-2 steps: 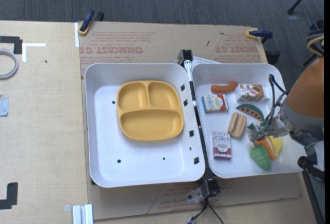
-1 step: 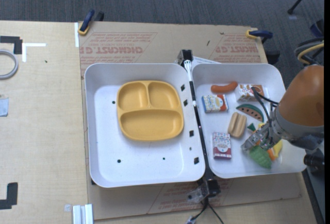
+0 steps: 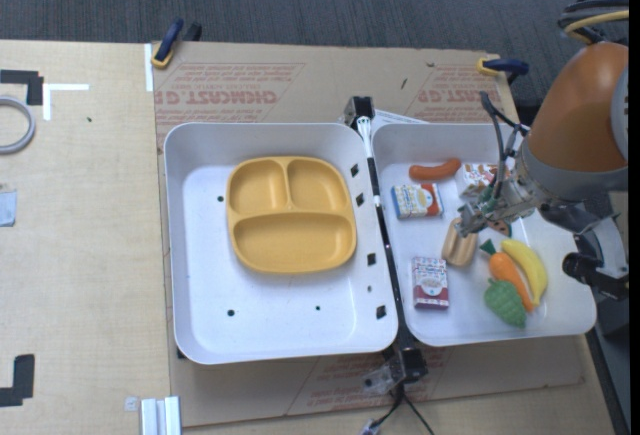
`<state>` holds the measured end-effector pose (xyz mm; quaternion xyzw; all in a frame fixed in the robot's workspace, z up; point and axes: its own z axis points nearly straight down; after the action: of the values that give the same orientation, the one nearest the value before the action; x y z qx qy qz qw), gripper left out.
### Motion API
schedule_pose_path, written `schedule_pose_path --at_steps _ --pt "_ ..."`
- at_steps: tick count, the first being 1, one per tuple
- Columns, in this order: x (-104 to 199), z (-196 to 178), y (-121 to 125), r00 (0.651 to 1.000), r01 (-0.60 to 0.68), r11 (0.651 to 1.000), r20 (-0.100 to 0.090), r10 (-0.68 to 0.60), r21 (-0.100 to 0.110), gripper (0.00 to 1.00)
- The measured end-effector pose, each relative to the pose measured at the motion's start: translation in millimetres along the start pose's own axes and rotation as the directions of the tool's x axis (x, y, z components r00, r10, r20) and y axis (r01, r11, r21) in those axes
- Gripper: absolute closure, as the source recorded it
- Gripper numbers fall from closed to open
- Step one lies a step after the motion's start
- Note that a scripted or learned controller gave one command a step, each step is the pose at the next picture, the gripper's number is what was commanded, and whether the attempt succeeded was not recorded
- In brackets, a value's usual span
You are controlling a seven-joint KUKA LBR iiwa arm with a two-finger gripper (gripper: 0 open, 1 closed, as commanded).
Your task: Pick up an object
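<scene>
Nearest the camera, in the right bin (image 3: 570, 323): small red-and-white carton (image 3: 430, 283), green vegetable (image 3: 506, 304), carrot (image 3: 509, 278), banana (image 3: 527, 265). Mid-bin: tan cylindrical block (image 3: 459, 246), long axis near-to-far and slightly tilted, directly below the tool (image 3: 487, 215), touching or just under its tip. Spread of the tool: cannot tell, tip cluttered. Farther back: sausage (image 3: 435, 169) and blue-and-white box (image 3: 416, 200). Left bin (image 3: 190, 253): yellow divided plate (image 3: 292, 213). Judged target: tan block, slightly near-left of the tool; short straight descent needed.
</scene>
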<state>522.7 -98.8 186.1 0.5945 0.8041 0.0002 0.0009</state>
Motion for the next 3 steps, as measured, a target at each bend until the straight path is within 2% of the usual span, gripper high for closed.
schedule_pose_path --at_steps 1,2,3 --pt "42 -156 1 1.000 -0.029 1.000 0.001 0.029 -0.001 1.00" --pt "-19 -315 -29 0.995 0.097 0.995 0.003 -0.097 -0.002 1.00" --pt "-79 -356 9 1.000 -0.025 1.000 0.002 0.025 0.000 1.00"
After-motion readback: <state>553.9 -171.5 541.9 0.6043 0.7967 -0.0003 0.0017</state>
